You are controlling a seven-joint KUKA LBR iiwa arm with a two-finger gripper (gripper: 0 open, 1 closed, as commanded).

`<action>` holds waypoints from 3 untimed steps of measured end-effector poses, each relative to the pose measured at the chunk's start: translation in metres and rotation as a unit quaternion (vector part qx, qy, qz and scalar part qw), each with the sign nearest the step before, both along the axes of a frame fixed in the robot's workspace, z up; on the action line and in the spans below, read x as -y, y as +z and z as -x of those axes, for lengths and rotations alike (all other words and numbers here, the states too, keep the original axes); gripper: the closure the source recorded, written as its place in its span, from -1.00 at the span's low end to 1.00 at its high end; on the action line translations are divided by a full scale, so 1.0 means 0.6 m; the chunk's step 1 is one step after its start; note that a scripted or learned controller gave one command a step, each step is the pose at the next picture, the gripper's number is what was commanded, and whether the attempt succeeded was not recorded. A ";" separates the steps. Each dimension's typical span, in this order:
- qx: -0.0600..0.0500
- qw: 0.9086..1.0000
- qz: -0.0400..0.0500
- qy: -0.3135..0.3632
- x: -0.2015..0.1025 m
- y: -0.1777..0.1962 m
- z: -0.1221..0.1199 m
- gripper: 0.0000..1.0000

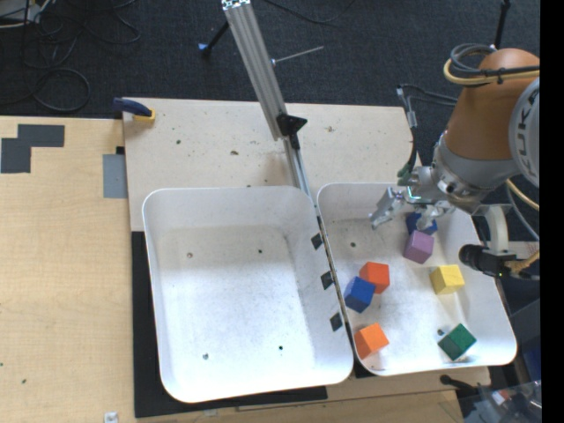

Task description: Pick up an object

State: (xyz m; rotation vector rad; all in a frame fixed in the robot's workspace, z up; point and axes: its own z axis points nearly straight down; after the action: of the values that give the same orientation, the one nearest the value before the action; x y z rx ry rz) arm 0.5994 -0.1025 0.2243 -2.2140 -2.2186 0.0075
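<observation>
Nearest the front rim of the right bin [493, 356] sit an orange cube [371, 338] and, further right, a green cube [456, 341]. A little deeper in lie a blue cube [359, 293] touching a second orange block [375, 276] at its far right corner, with a yellow cube [448, 278] off to the right near the bin's side wall. Beyond those, a purple cube [419, 246] rests tilted on the bin floor, just below the gripper [407, 208], which hangs over the far part of this bin with its fingers spread apart and nothing between them. A dark blue piece [414, 222] peeks out directly under the gripper's body, mostly hidden, so its shape is hard to make out. The left bin [176, 236] lies beside it, the two rims meeting along the middle. The arm [489, 122] comes in from the right, its upper part cut off by the frame edge. Behind the bins a slanted metal rail [264, 77] rises over the bench [352, 139].
</observation>
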 end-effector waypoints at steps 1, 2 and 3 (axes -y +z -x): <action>0.003 1.000 0.000 -0.001 0.002 0.004 -0.001 -1.00; 0.000 1.000 0.000 -0.001 0.008 -0.073 0.009 -1.00; -0.001 1.000 0.000 -0.001 0.015 -0.179 0.010 -1.00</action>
State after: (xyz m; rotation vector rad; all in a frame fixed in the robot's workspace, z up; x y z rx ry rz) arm 0.5932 -0.1114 0.1167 -2.2164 -2.2146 0.0099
